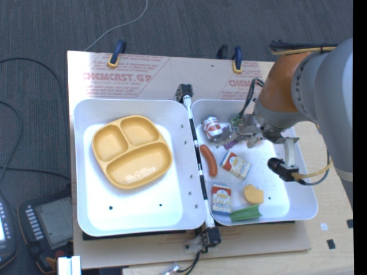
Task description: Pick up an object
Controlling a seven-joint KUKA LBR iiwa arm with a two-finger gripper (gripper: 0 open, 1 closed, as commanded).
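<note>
Jaws, state unclear, hover near the can by the right bin's crowded left edge.

Looked like a robotics lab: clamped board, grey carpet, loose cables, teach pendant near left.

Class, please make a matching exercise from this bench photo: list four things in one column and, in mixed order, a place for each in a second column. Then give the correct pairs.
Things:
1. yellow divided plate
2. sausage
3. green vegetable
4. small can

Places:
A. near the front edge of the right bin
B. at the back of the right bin, close to the divider
C. in the left bin
D. beside the divider, partway down the right bin

Pairs: 1-C, 2-D, 3-A, 4-B
</note>
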